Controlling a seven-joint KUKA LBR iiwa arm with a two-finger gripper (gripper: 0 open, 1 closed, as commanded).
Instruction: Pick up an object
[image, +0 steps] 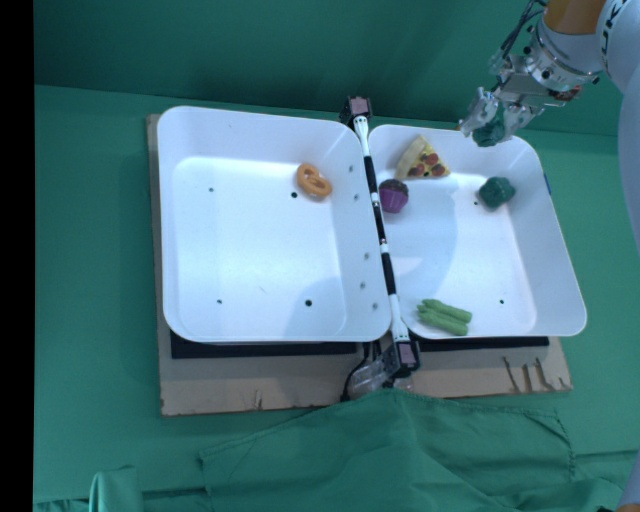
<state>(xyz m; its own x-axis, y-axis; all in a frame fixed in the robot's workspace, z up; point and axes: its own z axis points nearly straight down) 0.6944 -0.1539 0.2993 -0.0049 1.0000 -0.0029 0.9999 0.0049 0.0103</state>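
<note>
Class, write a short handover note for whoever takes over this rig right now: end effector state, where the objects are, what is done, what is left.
End effector: raised over the right bin's far edge, shut on a dark green object.
Right bin: pizza slice, purple cupcake, second green piece, green pods.
Left bin: pretzel.
Done: object lifted.
Left: keep it secure.

White bins (200, 140), orange pretzel (313, 181), yellow pizza slice (421, 159) with red dots, purple cupcake (393, 195), dark green lump (496, 191), light green beans (445, 316), green tabletop (90, 250).
</note>
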